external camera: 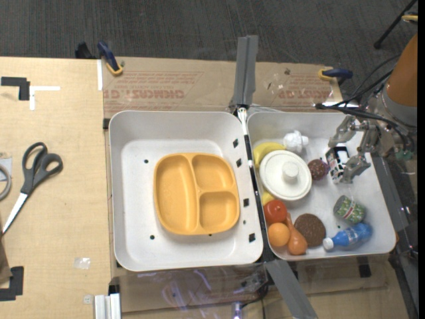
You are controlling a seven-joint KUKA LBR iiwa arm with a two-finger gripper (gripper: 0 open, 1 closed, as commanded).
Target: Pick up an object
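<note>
The metal two-finger tool (pixel 350 153) hangs over the right white plastic bin (pixel 385 198), fingers spread wide and holding nothing, beside a small dark maroon ball (pixel 318 169).

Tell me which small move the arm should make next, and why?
Probably a short descent toward the small dark ball. The end effector hovers above the right bin, just right of that ball and the white lid, and nothing shows between its fingers. The ball lies closest, with some bare floor around it, so it seems the easiest thing to grasp.
</note>
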